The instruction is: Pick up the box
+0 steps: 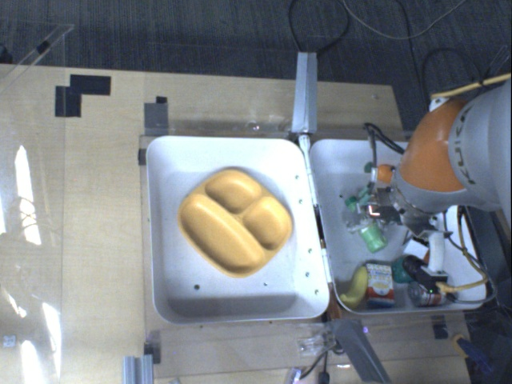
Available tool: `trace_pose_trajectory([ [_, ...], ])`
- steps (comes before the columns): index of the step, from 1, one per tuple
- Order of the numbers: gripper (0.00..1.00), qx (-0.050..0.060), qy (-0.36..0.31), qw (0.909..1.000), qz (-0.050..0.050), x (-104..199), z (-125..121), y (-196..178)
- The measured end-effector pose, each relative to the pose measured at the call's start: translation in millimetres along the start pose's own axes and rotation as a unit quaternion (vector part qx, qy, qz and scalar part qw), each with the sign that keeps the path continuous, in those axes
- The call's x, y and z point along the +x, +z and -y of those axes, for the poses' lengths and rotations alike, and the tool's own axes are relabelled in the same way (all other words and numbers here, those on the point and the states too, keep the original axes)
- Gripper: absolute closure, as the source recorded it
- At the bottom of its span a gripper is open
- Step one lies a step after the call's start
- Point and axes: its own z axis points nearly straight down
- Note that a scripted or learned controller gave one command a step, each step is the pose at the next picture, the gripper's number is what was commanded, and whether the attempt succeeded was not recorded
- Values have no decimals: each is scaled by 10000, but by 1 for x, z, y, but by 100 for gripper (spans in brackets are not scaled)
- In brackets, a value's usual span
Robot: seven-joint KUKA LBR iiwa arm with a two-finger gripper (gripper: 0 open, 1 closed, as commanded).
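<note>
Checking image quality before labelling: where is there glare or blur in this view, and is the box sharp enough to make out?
Camera view: glare streaks on the clear sheet at left; the left bin is evenly lit with soft shadow along its walls; the box in the right bin is small and soft, print unreadable; the claw area is cluttered and slightly blurred.

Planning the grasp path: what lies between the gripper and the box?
A green bottle lies in the right bin, just under the gripper and above the box in the view. A banana touches the box's left side.
</note>
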Motion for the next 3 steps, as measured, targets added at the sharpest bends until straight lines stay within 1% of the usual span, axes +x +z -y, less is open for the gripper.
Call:
trace_pose_trajectory([
  [1,0,-1,3,10000,1,0,0,0],
  [2,0,-51,161,9999,7,-3,54,25],
  [3,100,-76,147,9999,2,-2,51,14],
])
